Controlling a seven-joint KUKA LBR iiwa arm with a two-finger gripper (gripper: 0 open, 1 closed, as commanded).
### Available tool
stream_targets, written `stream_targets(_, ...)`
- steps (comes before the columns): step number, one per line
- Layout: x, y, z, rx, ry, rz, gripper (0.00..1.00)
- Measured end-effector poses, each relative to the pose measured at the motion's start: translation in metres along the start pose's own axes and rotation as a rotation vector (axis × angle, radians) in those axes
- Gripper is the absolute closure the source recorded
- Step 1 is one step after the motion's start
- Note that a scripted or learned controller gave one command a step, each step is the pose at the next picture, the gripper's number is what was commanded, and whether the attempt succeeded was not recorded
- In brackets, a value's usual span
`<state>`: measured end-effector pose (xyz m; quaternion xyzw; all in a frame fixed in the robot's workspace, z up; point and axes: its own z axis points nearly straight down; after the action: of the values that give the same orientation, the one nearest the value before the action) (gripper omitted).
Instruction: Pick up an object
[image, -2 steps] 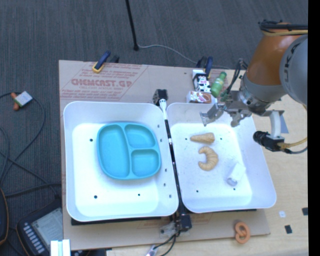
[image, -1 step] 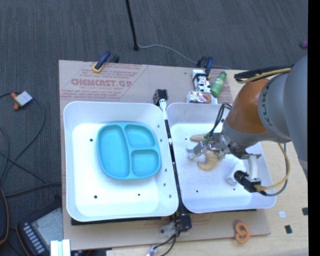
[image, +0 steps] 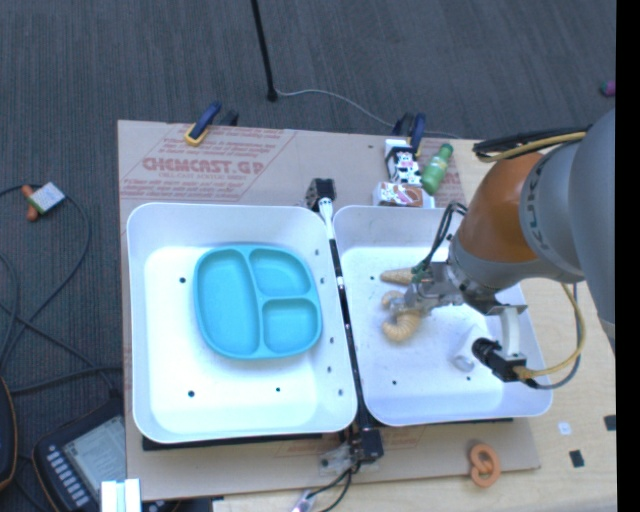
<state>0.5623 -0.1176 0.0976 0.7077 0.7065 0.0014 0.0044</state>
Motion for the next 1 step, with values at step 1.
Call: stream_targets(1, 0.054, 0.0467, -0.0878, 0.005, 0.004, -0.004, 1.0)
